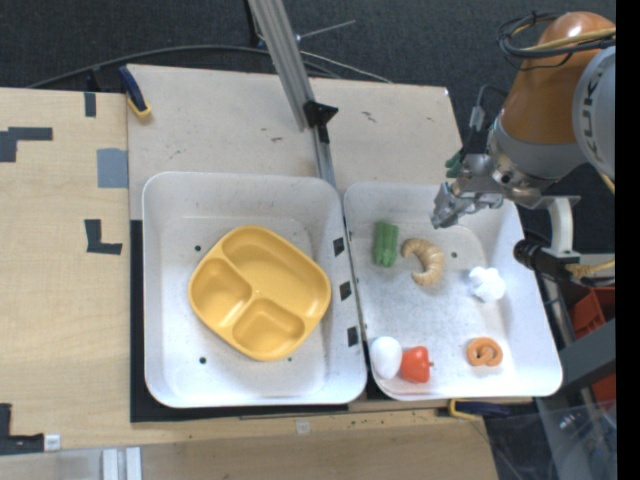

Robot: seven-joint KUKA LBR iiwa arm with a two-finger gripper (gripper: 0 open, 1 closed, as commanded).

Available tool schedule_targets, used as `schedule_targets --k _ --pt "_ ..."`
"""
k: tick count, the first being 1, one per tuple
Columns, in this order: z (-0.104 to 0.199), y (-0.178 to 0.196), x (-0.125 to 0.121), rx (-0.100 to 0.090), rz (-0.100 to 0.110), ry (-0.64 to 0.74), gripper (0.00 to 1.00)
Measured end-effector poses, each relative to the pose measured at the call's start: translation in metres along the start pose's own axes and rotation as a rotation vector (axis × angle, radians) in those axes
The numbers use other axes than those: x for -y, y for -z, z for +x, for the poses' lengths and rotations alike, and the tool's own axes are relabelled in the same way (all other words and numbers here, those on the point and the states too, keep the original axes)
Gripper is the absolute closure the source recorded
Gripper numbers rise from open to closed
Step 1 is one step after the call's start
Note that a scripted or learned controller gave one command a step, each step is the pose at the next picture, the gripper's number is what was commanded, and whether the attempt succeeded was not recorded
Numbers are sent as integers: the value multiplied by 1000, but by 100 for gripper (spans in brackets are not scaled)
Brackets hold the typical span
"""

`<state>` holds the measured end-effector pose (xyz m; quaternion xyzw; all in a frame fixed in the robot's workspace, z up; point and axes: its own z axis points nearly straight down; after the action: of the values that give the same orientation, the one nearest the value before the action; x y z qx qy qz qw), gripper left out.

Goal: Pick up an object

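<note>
Objects: in the right bin (520, 268), right half of the frame, I see a green piece (385, 244), a tan croissant (427, 262) just beside it, a white lump (488, 284) near the right wall, an orange ring (484, 352) lower right, and a white egg (385, 354) touching a red pepper (415, 365) at the bottom edge.
Hand: the hand (447, 214) hangs over the bin's upper part, above and right of the croissant; I cannot tell how far it is open, and I see nothing in it.
Arm: grey with an orange band (555, 78), upper right of the frame.
Left bin (165, 298): holds a yellow divided tray (260, 291), centre-left.
Tabletop (60, 268): pale wood, carrying both bins side by side.
</note>
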<state>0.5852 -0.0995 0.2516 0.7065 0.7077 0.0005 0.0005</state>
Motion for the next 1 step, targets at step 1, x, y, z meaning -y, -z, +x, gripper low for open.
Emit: schedule_targets --k 1 --pt "55 -14 -4 -1 4 5 100"
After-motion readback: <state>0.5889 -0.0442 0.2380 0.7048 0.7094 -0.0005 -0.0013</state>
